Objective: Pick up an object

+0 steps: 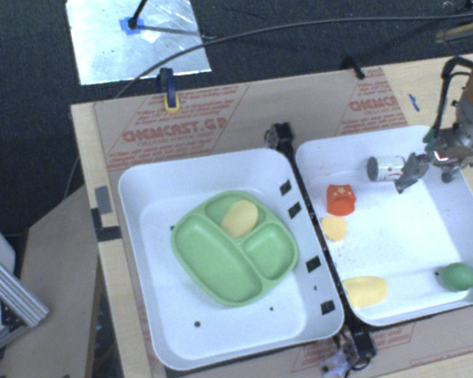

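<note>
We see two shallow white plastic bins side by side on a bench covered with printed brown cardboard (206, 117). The left bin (160, 241) holds a pale green divided plastic plate (223, 271), and a yellowish rounded lump (240, 218) lies in the plate's compartment at about 1 o'clock from the plate's middle.

The right bin (472, 225) holds several loose things. A small silver cylinder like a can (386, 168) lies on its side at about 12 o'clock from the bin's middle. An orange-red blocky toy (340, 199) sits at about 10 o'clock, near the divider, and a small pale yellow round piece (335, 228) lies just beside it at its 6 o'clock. A longer yellow oval object (366, 290) rests at about 7 o'clock, near the bin's lower rim, and a green ball (456, 276) sits at about 5 o'clock, well apart from the oval.

The grey arm enters from 3 o'clock, and its gripper (426, 168) hovers over the upper part of the right bin, just beside the silver cylinder at that can's 3 o'clock. We cannot tell how the gripper is set, and we see nothing held in it.
</note>
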`<state>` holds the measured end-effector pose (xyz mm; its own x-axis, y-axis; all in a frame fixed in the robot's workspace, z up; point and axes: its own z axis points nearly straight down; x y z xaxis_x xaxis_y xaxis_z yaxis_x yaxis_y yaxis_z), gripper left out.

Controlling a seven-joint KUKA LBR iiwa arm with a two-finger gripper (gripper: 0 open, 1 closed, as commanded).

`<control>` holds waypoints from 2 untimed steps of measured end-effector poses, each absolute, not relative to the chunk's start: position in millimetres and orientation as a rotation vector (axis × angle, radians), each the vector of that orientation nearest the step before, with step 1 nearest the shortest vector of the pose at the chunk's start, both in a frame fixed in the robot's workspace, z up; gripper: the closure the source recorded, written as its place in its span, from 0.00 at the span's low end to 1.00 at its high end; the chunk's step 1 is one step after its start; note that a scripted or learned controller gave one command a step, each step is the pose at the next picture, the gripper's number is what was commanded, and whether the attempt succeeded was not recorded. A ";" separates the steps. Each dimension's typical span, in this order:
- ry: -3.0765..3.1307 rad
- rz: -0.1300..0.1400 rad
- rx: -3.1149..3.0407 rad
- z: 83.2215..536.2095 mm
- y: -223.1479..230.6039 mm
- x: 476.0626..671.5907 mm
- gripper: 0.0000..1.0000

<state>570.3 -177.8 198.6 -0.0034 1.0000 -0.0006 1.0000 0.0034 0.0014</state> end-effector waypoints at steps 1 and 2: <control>2.224 -0.001 2.220 136.9 -179.2 569.8 0.00; 2.225 -0.002 2.222 84.8 -178.5 569.6 0.00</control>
<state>569.6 -178.5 84.8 -0.0014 1.0000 0.0012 1.0000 0.0014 -0.0028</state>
